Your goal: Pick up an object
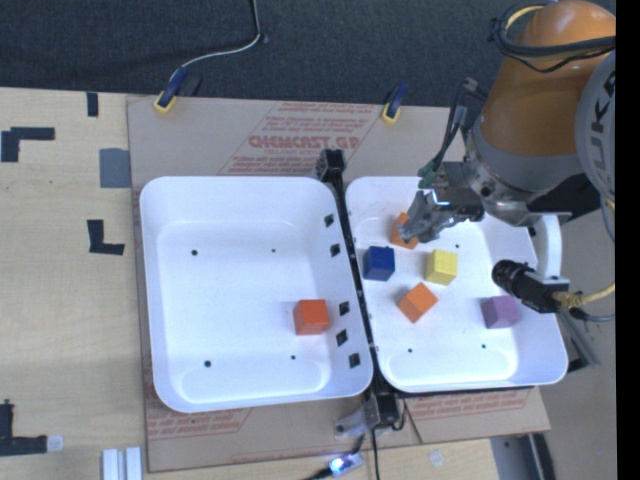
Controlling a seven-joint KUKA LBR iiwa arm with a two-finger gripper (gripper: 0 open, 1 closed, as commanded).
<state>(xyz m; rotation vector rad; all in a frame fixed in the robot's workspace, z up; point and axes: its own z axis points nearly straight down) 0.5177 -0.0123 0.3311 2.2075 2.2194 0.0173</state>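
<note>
The arm (545, 88) enters from 3 o'clock and hangs over the upper part of the right bin (540, 368). The gripper (425, 223) sits low over that bin's upper-left area, at about 10 o'clock from the bin's middle. An orange block (403, 233) lies directly under the fingertips, partly hidden by them. Whether the block is between the fingers or merely beneath them cannot be told, and the gap between the fingers is not readable from this view. The visible part of the orange block is too small to give a long axis or heading. A blue cube (379, 263) rests at 7 o'clock from the gripper, near the divider between the bins, its edges roughly square to the bin walls. A yellow cube (441, 266) lies at 5 o'clock from the gripper, slightly rotated. A second orange cube (418, 302) sits below both, turned so a corner points toward 12 o'clock. A purple cube (499, 312) lies at 3 o'clock from that one, near the right wall. All cubes are compact, with no evident long axis. The left bin (170, 268) holds one red-orange cube (311, 317) at about 4 o'clock from its middle, edges square to the walls. Both bins rest on a cardboard sheet (290, 133).
</note>
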